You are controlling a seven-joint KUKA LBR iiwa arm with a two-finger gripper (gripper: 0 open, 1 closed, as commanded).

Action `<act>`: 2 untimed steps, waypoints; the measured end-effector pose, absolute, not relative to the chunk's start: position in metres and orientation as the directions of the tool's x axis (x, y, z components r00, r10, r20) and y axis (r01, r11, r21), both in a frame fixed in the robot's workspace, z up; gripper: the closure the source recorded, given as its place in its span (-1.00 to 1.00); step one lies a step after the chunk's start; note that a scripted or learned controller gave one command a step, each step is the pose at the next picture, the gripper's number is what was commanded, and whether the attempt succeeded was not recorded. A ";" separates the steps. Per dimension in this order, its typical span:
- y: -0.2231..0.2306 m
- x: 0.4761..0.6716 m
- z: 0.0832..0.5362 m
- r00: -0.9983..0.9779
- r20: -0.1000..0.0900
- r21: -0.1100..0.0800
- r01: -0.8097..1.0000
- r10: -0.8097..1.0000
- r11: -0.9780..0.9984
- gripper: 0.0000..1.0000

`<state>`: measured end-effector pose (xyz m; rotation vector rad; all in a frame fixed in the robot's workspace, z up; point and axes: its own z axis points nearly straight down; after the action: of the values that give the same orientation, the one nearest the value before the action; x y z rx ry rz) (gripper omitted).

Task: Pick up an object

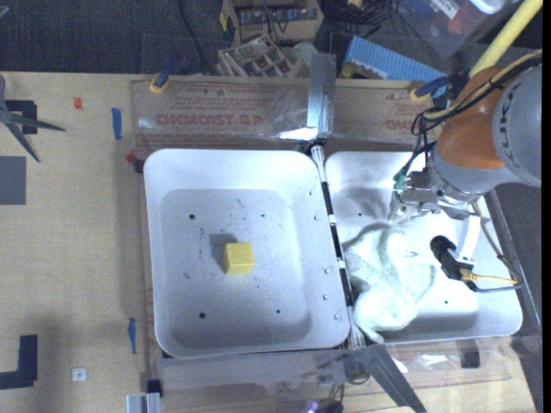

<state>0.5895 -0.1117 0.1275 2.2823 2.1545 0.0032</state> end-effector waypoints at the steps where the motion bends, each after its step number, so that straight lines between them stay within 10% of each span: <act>1: -0.107 0.558 0.091 0.405 0.005 0.012 0.914 0.914 -0.405 1.00; 2: -0.072 0.516 0.184 0.574 -0.001 0.000 0.819 0.819 -0.574 1.00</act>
<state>0.5164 -0.0722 0.1841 2.7873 1.4490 -0.0017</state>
